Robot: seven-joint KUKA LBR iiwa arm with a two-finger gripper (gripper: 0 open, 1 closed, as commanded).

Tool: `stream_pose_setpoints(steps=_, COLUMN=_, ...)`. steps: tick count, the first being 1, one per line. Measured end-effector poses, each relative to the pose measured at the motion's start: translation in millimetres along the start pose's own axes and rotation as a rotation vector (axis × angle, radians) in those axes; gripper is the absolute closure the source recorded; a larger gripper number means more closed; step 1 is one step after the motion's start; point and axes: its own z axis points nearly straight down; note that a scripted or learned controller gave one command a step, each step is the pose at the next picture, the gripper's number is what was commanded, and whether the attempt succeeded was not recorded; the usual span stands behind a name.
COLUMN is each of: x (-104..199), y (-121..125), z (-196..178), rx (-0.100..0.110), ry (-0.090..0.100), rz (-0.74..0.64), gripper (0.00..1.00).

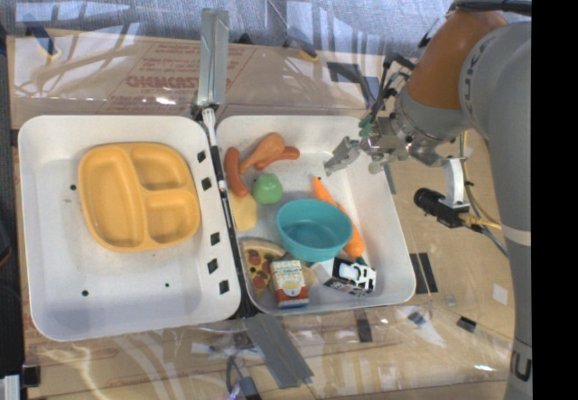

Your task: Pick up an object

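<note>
While over R bin (pixel 397 245) | hand (pixel 341 159) above carrot (pixel 327 193) | grip state: can't tell

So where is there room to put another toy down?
The left bin has bare floor all round the yellow tray, widest along its front edge. The right bin is crowded: blue bowl, carrot, green apple and more. It has one bare patch, at the back by the hand.
</note>
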Motion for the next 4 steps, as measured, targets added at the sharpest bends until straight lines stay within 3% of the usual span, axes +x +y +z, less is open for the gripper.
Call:
stream_pose_setpoints(steps=1, x=-5, y=35, z=-23, rx=-0.005, ry=-0.001, rz=0.013, gripper=0.0)
stream_pose_setpoints(steps=2, x=23, y=20, z=104, rx=-0.005, ry=-0.002, rz=-0.01, gripper=0.0)
stream_pose_setpoints(steps=3, x=23, y=20, z=98, rx=0.001, ry=-0.001, rz=-0.015, gripper=1.0)
stream_pose_setpoints(steps=4, x=46, y=19, z=10, rx=-0.004, ry=-0.001, rz=0.319, gripper=1.0)
